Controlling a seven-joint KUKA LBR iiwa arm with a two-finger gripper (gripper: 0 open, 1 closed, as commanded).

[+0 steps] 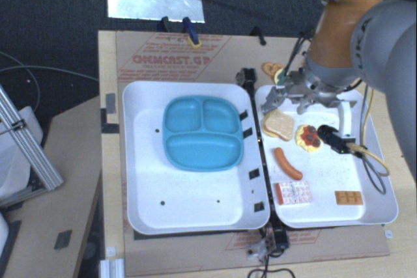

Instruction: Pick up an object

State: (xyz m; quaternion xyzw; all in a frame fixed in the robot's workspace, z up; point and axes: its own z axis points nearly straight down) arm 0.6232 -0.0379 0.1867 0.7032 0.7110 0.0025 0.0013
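A cardboard-topped bench [176, 55] bears two white bins, left [140, 159] and right [365, 205], side by side.

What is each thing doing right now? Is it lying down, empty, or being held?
Blue divided plate: flat in the left bin, compartments empty.
Toast slice: lying flat in the right bin, not held.
Sausage: lying flat, loose.
Small pizza: flat, loose.
Waffle piece: flat, near the front corner.
Red-and-white packet: flat.
Gripper: over the right bin's back, above the toast slice.
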